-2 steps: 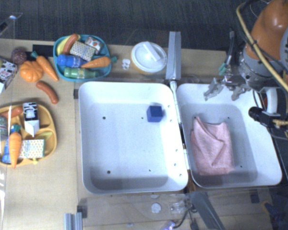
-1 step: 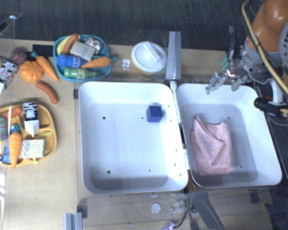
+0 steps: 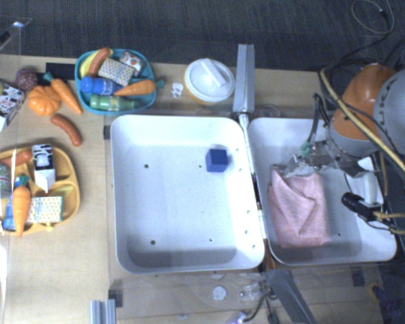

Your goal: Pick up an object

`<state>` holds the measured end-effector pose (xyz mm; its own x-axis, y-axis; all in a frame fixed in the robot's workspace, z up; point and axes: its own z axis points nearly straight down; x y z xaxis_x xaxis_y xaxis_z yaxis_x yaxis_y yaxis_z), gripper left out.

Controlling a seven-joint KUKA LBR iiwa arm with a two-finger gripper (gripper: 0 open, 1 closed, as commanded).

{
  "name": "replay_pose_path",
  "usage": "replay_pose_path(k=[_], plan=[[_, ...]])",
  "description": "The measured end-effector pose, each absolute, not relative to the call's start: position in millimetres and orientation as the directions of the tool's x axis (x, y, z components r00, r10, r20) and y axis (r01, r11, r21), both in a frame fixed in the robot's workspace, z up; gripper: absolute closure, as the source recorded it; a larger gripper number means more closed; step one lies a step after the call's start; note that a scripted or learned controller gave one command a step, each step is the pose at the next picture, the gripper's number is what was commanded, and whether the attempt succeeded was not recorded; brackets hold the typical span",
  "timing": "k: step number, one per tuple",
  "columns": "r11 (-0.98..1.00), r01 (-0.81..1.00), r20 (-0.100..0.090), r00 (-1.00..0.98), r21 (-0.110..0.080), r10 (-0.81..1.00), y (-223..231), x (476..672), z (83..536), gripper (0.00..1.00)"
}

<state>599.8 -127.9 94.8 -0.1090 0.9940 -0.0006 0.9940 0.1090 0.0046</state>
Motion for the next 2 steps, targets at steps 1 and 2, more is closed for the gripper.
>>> replay_pose_path(k=[1,2], plan=[[0.214,0.977,-0.005,-0.214,0.013,0.977,-147.1,558.2,89.4,0.0],[0.216,0.976,-0.008,-0.215,0.02,0.976,-146.8,561.4,101.5,1.0]])
